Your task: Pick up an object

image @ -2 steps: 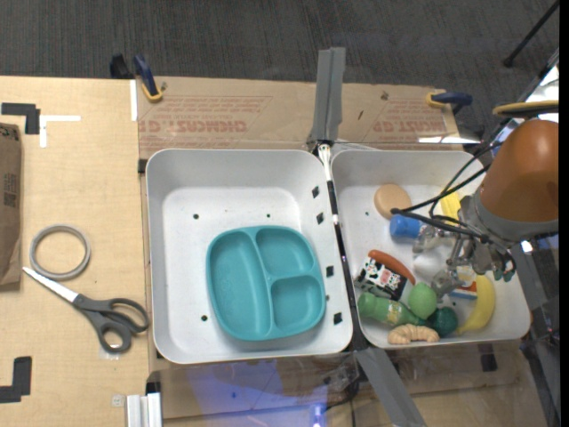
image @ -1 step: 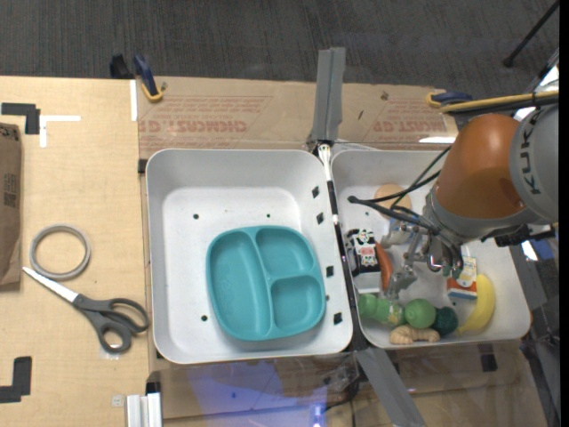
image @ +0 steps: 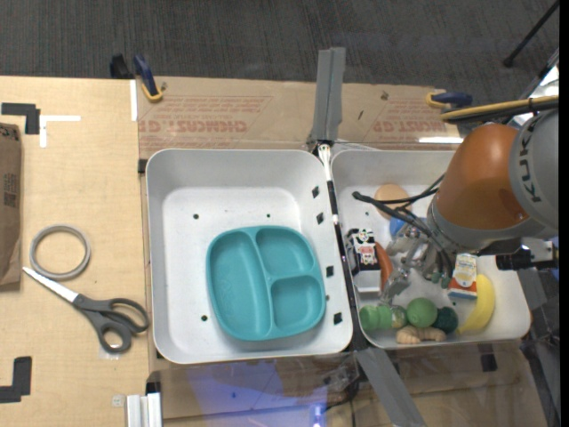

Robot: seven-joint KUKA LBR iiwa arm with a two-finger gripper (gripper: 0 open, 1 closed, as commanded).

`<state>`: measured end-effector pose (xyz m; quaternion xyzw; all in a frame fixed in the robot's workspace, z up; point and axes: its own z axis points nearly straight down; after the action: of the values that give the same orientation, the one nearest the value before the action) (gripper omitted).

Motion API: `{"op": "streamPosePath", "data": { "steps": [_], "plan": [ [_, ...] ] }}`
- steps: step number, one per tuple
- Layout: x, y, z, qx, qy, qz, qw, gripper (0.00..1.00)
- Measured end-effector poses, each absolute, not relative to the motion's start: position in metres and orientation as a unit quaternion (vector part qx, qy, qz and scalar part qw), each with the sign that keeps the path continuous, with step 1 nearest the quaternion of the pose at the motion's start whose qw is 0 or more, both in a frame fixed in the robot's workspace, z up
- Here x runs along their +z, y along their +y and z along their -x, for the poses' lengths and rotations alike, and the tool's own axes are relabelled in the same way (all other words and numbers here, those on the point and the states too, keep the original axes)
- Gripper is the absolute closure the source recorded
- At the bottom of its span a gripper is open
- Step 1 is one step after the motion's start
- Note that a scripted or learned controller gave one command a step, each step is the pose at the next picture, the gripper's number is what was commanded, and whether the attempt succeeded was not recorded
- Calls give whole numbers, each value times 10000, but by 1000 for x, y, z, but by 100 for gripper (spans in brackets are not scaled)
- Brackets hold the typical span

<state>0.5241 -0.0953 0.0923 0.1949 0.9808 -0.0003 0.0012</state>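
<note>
- Here your gripper (image: 411, 265) hung low in the right bin (image: 508, 327), just above the green ball (image: 421, 312).
- Whether it was parted or closed, you could not tell; nothing visibly held.
- Banana (image: 481, 302) lay right of the ball.
- Judged step: descent to grasp. Next you needed to centre over one item.

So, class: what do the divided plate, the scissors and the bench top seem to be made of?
Divided plate: teal plastic, probably; smooth moulded compartments, soft sheen.
Scissors: bright metal blades, grey handles, likely plastic.
Bench top: pale wood or board, matt.
</note>
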Motion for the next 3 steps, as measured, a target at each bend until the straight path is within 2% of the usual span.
{"op": "streamPosePath", "data": {
  "steps": [1,2,3],
  "plan": [
    [125,-128,-640,-3,9806,-1961,30,0],
    [100,-154,-593,4,9654,-2607,89,0],
    [112,-155,-596,-7,9657,-2593,144,100]
  ]
}}
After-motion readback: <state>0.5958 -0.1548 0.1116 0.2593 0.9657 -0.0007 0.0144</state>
